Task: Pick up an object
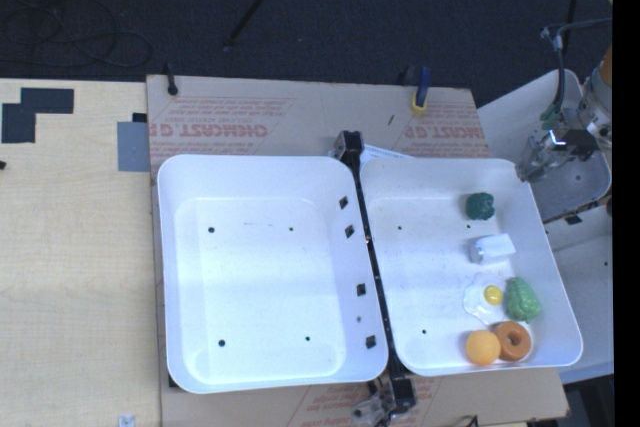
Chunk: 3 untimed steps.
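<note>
The right bin (430,345) holds several small objects along its right side. A dark green lump (480,206) lies furthest back, with a small white and grey piece (490,247) in front of it. Nearer the front are a toy fried egg (486,298), a light green leafy piece (522,299), an orange ball (483,347) and a brown ring-shaped donut (515,341). My gripper (540,153) hangs outside the bin, just beyond its back right corner, above and to the right of the dark green lump. Nothing is visibly held in it.
The left bin (180,215) sits beside the right one, with a black divider strip (362,245) where they meet. Both rest on a cardboard sheet (250,120) on the wooden bench. A blue and yellow clamp (421,93) stands at the cardboard's back edge.
</note>
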### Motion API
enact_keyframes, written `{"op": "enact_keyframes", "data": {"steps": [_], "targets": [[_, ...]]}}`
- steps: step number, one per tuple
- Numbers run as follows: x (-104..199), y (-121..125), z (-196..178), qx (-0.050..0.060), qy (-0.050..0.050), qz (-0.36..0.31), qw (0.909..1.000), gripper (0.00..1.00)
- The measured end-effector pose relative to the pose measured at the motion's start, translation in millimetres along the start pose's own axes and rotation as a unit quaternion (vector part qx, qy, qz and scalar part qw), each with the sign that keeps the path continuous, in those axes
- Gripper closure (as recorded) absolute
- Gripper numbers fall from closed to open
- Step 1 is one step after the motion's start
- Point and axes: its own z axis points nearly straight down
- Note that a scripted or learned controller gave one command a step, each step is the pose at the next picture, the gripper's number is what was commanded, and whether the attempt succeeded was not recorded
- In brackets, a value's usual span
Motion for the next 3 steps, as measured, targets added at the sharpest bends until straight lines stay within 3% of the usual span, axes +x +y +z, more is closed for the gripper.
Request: {"op": "enact_keyframes", "data": {"steps": [1, 2, 3], "targets": [[8.8, 23.3, 100.4, 0.006, 0.002, -0.002, 1.0000, 1.00], [22.4, -51.8, 11.9, 0.003, 0.002, 0.001, 1.0000, 1.00], [64.3, -81.2, -20.1, 0.005, 0.002, -0.002, 1.0000, 1.00]]}}
